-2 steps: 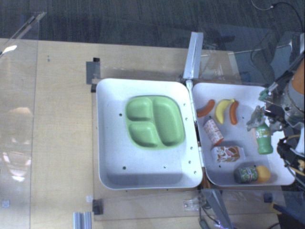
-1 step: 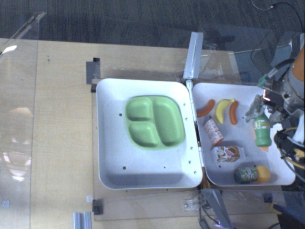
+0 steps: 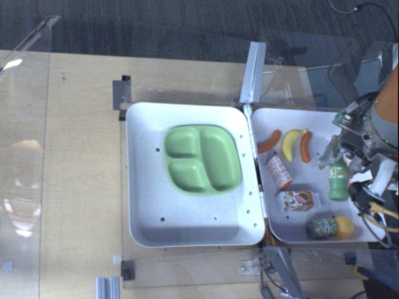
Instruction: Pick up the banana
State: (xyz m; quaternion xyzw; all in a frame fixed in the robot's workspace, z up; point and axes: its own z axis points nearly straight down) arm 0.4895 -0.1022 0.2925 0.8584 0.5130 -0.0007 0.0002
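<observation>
Jaws of the gripper (image 3: 340, 156) sit above the green bottle (image 3: 338, 183), state unreadable from this angle. Banana (image 3: 291, 144) lies in the right bin (image 3: 274, 226), between two sausages, well apart from the gripper.

Yellow banana (image 3: 292, 144), green divided plate (image 3: 203, 158), white bins (image 3: 143, 167), green bottle (image 3: 338, 182).

can (image 3: 278, 171): label printed in red and white, lettering too small to read
carton (image 3: 296, 200): printed red and white face, no words legible
green bottle (image 3: 338, 182): label present, text unreadable
round tin (image 3: 321, 227): green patterned wrap, nothing legible
legible text, brands, numbers, signs: none
</observation>
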